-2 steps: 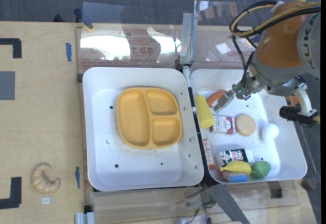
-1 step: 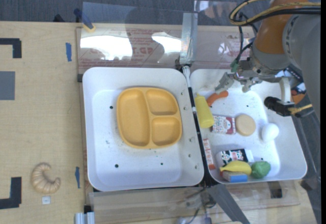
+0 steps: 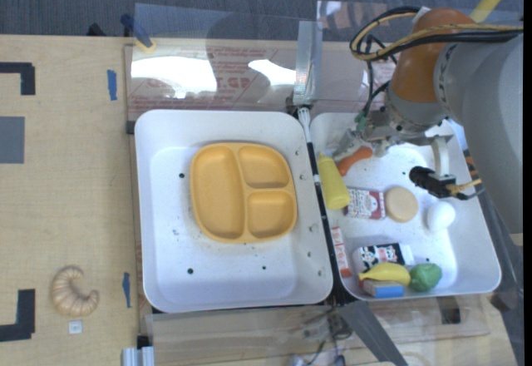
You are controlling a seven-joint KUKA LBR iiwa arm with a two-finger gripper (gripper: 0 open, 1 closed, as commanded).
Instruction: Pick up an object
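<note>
Gripper (image 3: 363,142) low in right bin (image 3: 474,223), top-left corner, over orange carrot-like obj (image 3: 356,158), prob lining up a grab. Fingers' opening: can't tell. Nothing visibly held.

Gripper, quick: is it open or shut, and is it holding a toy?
Gripper: low in the right bin, by the orange carrot. Open or shut cannot be told; no toy is seen in it.
</note>
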